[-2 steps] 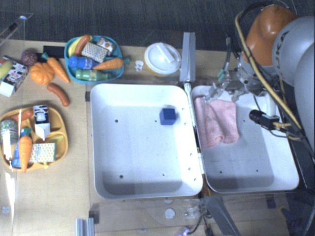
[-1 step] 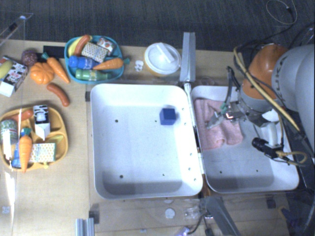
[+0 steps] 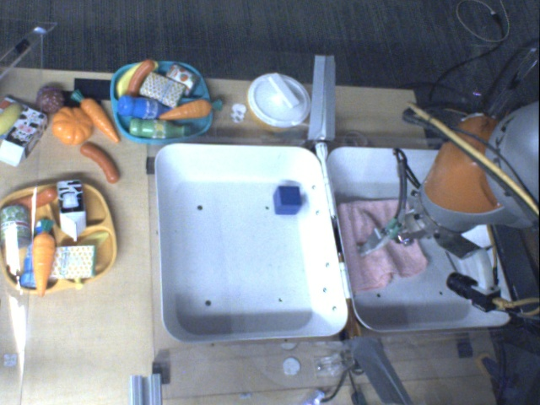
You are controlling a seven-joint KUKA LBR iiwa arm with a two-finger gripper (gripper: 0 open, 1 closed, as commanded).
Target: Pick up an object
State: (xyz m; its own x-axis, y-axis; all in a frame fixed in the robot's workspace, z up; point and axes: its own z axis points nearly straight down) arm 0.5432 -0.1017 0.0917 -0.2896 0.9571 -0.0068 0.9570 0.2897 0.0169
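Note:
A small blue cube (image 3: 288,199) lies in the left white bin (image 3: 194,310), near its upper right corner. A crumpled pink cloth (image 3: 371,256) rests in the right bin (image 3: 422,306) against its left wall. My gripper (image 3: 381,237) reaches in from the right and hangs low over the cloth's upper middle, at or just above its surface. Behind it, the arm's orange band (image 3: 456,184) and grey body cover the right bin's far right part. Nothing is seen held.
Behind the left bin stand a blue bowl (image 3: 126,129) of toy food and a white lidded tub (image 3: 278,99). A yellow plate (image 3: 105,226) with toy food sits at far left, with a toy pumpkin (image 3: 71,126), carrot and sausage (image 3: 101,162) nearby. Cables run along the right.

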